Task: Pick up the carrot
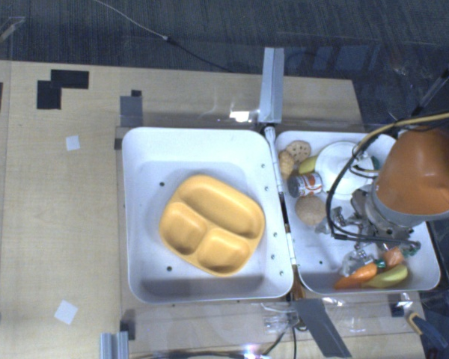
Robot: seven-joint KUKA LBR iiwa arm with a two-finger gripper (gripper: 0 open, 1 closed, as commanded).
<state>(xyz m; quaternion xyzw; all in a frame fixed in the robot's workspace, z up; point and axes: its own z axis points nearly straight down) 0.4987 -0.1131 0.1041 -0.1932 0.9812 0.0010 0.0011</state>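
Note:
The carrot (356, 276) is orange and lies along the front wall of the right bin (308, 269), its tip pointing left. My gripper (364, 259) hangs straight down under the orange wrist band (419, 172), just above the carrot's right end and very close to it. The wrist and cables hide most of the gripper. I cannot tell whether it touches the carrot.
A yellow-green fruit (391, 277) and a small orange-red piece (393, 256) lie beside the carrot. Further back in the right bin are a cookie (296, 151), a can (308, 185), a brown round item (310, 210) and a white plate (337, 158). A yellow divided tray (212, 223) lies in the left bin (146, 200).

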